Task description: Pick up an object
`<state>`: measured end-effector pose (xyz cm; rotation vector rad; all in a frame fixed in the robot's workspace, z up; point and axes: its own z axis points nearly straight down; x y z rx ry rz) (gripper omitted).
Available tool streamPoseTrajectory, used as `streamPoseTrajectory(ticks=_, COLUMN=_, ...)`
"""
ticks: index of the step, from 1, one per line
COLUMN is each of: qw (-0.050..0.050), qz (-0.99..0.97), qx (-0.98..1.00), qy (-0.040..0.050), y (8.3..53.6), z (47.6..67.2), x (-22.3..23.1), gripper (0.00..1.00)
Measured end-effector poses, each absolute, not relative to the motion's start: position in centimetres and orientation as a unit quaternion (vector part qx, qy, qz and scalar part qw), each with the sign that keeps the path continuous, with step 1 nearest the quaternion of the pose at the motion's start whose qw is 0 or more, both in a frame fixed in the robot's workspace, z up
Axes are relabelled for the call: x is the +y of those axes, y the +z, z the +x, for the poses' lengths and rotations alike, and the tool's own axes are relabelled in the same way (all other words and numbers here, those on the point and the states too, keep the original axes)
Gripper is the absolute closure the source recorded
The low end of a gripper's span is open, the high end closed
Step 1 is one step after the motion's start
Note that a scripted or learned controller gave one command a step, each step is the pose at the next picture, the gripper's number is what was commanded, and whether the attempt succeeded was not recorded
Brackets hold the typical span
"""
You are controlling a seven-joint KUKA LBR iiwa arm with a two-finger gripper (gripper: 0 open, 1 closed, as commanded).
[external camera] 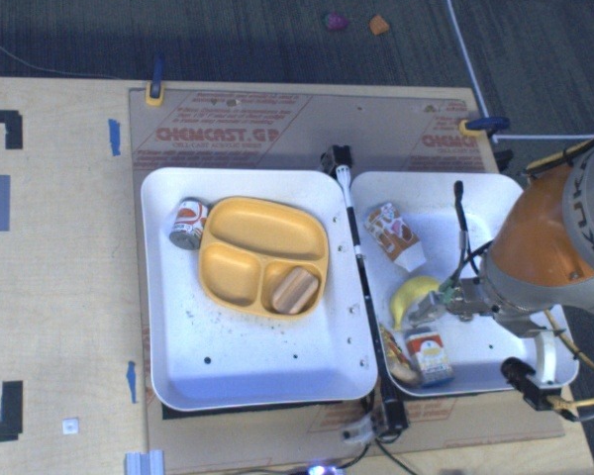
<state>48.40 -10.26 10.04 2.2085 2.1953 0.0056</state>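
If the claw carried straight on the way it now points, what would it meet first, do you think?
The claw points toward the view's left, low in the right bin. It would most likely meet the banana first, right at its tip, though depth is hard to judge from above.

Both bins [178,364] were plain white, the left one speckled with a few dark flecks. In it sat a mustard-yellow divided tray [247,236] with a tan, bread-coloured roll [295,289] in one compartment, and beside it a red-and-white can [187,224]. The right bin [495,349] held a yellow banana [412,295], a red-and-white carton [431,356] and a white packet with brownish-red print [394,232]. The arm [540,236] was grey with an orange band (quite bright). The surface [59,265] was pale wood with blue tape marks.
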Motion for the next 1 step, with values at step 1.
streamPoseTrajectory(ticks=1, qw=0.005, qz=0.708, qx=0.706, qy=0.0015, y=8.92, z=48.14, x=-9.45, gripper=0.00)
